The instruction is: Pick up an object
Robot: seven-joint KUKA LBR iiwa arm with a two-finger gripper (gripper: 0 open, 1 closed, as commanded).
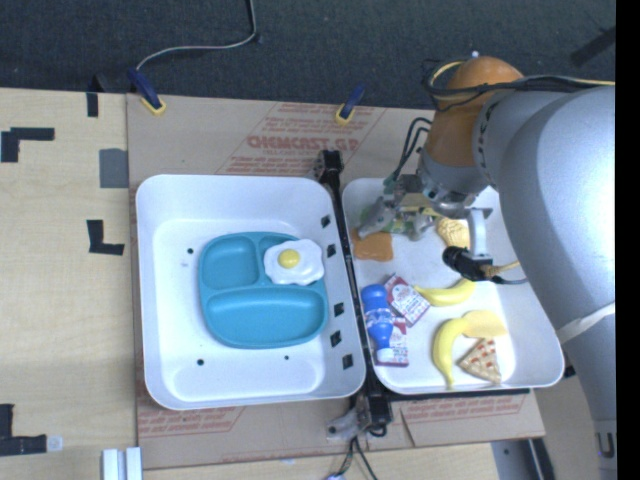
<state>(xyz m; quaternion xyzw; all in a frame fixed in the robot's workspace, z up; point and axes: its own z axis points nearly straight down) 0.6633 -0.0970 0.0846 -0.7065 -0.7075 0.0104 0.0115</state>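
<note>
My gripper (400,216) hangs low over the back of the right bin (540,368), just above an orange bread-like piece (374,247) by the bin's left wall. A tan cookie (453,231) lies right of the gripper. Further forward lie a blue bottle (378,318), a red-and-white packet (407,299), two yellow bananas (447,293) (452,343) and a pizza slice (482,361). The left bin (165,268) holds a blue divided plate (262,290) with a fried egg (293,262) on its back right corner.
The grey arm with its orange band (478,78) covers the right bin's back right part. Black clips (328,164) sit on the divider between the bins. Cardboard lies under both bins. A cable runs across the dark floor behind.
</note>
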